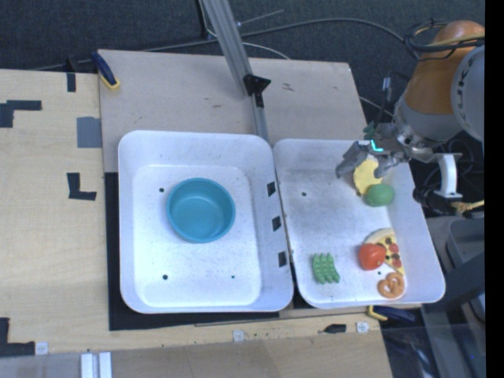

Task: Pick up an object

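Observation:
My gripper [368, 166] hangs over the upper right part of the right bin [315, 187], its dark fingers spread on either side of a yellow toy [365, 176]. A green ball [379, 194] lies just below and right of that yellow piece. Lower in the same bin sit a red tomato [371, 256], a pizza slice [390, 250], a pretzel [391, 287] and a green ridged piece [324, 268]. The fingers look open, and the yellow toy rests on the bin floor between them.
The left bin [142, 235] holds a blue bowl [201, 209]. A grey metal pole [232, 50] slants up from between the bins. The arm's grey and orange body [441, 77] fills the upper right. Cables trail along the bench's right side.

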`<state>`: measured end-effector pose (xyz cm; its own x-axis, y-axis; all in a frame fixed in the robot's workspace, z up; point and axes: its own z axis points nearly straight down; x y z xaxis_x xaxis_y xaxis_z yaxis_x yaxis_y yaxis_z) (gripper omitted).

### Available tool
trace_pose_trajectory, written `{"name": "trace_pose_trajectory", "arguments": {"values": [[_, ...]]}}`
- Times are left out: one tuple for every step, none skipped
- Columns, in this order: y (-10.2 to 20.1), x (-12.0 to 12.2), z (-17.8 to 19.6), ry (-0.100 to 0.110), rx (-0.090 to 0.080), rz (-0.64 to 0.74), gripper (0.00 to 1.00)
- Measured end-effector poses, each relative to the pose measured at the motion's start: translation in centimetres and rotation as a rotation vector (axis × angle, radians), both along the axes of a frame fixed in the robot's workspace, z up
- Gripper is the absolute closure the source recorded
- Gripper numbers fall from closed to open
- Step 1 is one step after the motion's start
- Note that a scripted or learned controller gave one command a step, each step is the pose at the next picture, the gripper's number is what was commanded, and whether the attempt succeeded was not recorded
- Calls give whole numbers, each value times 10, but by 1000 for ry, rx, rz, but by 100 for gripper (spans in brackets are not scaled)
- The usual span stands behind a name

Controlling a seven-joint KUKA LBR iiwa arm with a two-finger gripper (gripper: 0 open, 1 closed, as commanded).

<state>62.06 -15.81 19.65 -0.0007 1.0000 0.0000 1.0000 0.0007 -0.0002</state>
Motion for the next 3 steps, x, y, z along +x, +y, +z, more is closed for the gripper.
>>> {"name": "trace_pose_trajectory", "arguments": {"values": [[0, 0, 0, 0, 0, 0, 0], [6, -5, -61, 5, 1, 0, 0], [7, -5, -108, 0, 0, 0, 0]]}}
